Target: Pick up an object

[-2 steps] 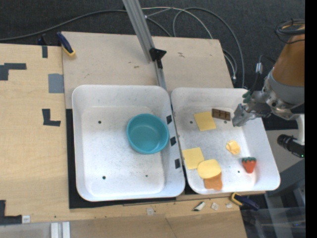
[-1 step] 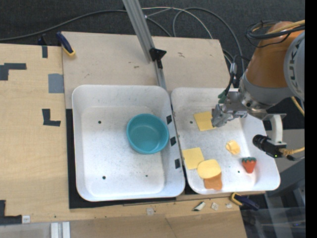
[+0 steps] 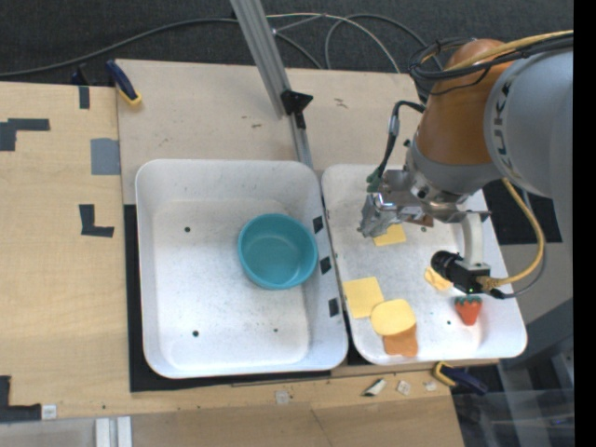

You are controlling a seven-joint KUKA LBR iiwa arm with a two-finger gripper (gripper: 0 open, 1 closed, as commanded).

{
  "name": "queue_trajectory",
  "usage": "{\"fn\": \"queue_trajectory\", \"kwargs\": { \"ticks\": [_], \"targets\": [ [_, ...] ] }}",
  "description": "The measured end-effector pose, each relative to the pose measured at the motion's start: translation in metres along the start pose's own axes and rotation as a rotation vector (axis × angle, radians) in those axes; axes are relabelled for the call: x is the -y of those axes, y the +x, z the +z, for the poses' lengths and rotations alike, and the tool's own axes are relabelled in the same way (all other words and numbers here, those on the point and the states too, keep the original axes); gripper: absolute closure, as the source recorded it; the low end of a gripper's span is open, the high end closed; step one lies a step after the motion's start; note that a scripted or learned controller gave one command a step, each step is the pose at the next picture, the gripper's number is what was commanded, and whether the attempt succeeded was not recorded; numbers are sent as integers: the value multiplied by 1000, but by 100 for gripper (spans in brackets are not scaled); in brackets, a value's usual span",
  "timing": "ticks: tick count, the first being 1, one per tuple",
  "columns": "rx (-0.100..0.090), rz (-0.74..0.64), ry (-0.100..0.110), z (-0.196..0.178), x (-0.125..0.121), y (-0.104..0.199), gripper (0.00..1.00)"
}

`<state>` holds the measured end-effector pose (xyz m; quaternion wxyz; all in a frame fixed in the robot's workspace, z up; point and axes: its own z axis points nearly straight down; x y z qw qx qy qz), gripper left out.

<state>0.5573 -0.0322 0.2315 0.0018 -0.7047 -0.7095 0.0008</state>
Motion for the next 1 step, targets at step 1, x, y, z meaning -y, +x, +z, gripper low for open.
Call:
{"fn": "queue_trajectory", "kwargs": {
  "ticks": [1],
  "targets": [
    [1,0,-1,12,-10,52,100]
  ]
}}
